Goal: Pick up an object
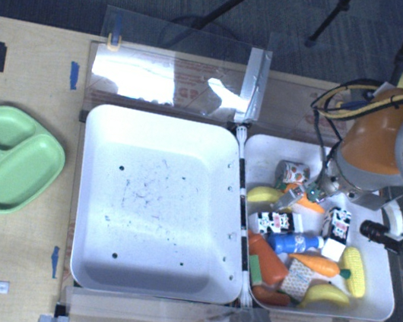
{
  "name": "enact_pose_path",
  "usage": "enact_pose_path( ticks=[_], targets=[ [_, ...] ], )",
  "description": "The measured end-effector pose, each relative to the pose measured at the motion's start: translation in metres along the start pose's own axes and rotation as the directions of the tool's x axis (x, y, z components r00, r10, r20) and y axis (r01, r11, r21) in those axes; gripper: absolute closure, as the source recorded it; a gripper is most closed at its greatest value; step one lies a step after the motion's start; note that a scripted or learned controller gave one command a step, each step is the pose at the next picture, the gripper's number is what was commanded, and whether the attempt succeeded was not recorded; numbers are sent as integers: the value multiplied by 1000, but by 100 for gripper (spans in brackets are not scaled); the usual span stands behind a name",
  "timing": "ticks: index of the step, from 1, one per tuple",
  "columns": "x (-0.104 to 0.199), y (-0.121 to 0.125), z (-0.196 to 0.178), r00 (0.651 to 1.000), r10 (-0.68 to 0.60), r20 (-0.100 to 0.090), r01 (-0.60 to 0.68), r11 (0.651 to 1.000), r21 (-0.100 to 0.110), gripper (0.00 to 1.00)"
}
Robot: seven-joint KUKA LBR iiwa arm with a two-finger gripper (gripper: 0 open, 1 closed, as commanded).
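Camera view: gripper [312, 190] just above crowded toys [301, 251].

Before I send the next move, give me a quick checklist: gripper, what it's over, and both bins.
1. Gripper over the right bin: ok, it sits low at the bin's far side, among the items.
2. Gripper open or shut: cannot tell; the wrist hides it.
3. Object held: cannot tell; nothing is visibly held.
4. Targets available: ok. The corn cob, carrot, blue bottle and banana lie packed together, touching.
5. Left bin ready to receive: ok, its floor is bare.
6. Green divided plate out of the arm's path: ok, it sits on the bench left of both bins.
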State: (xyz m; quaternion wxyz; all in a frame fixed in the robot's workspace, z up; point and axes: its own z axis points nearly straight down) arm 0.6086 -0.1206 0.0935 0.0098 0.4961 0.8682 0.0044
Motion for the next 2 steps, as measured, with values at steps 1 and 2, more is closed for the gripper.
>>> enact_pose_path(
  ticks=[1,2],
  targets=[
    [1,-2,-3,1000,2,-6,-2,1000,8,100],
    [37,20,-98,891,453,-3,-453,891,23,100]
  ],
)
